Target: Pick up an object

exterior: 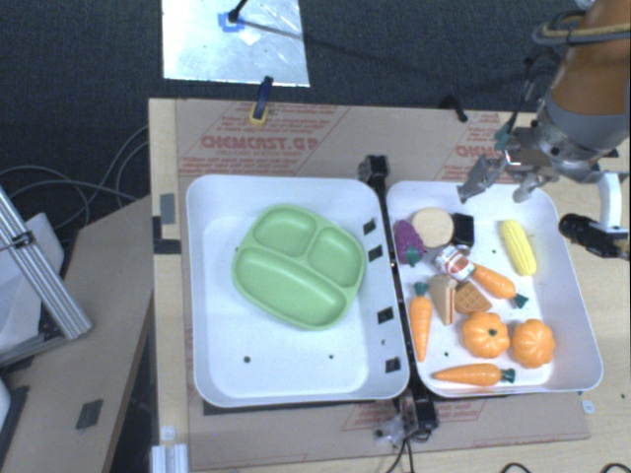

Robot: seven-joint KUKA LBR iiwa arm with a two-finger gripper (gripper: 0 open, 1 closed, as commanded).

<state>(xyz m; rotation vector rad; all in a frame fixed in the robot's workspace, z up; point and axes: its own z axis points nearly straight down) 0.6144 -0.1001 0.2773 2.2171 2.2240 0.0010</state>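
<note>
My hand [501, 180] hangs over the far edge of the right bin [582, 294], spread wide and gripping nothing, so I judge I am at the approach step with no pick made yet. The toys lie below me in that bin: a corn cob [519, 246] nearest, just inside the far rim; a round bun [432, 228] beside a purple piece [407, 238]; a small can [454, 261]; three carrots [421, 325] scattered toward the near side; and two pumpkins [486, 334] touching each other. The left bin [212, 363] holds a green tray [298, 265]. The corn seems my easiest target, lying apart from its neighbours. Next I would need to shift a little toward it, line my fingers across its narrow width, and descend before closing.
</note>
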